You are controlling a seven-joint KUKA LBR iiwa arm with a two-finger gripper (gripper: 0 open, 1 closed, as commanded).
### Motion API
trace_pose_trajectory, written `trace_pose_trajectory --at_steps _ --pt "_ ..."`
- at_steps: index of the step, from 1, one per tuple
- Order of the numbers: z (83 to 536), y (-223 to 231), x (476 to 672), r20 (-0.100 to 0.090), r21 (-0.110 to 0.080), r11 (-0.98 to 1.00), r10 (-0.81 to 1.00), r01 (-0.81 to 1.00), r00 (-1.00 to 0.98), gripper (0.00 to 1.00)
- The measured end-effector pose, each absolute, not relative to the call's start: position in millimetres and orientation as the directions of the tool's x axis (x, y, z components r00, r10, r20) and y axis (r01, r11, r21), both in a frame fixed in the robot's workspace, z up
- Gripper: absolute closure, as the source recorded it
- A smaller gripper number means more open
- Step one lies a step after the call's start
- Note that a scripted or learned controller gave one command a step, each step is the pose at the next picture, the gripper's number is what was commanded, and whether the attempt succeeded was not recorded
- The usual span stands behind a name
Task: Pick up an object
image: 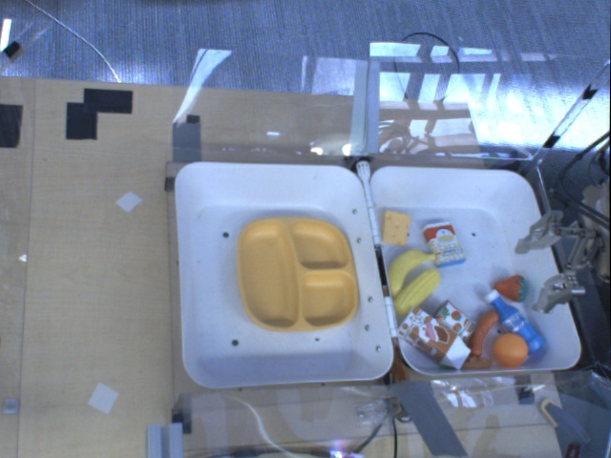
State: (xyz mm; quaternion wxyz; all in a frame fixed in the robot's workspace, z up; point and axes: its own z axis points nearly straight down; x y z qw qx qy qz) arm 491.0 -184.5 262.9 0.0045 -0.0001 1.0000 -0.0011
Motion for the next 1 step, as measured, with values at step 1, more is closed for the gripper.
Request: trace_pose_trajectory --at_steps 1 --pt "146.6 -204.8 498.1 0.003 0.002 0.998 0.058 0.058 -0.998 0.00"
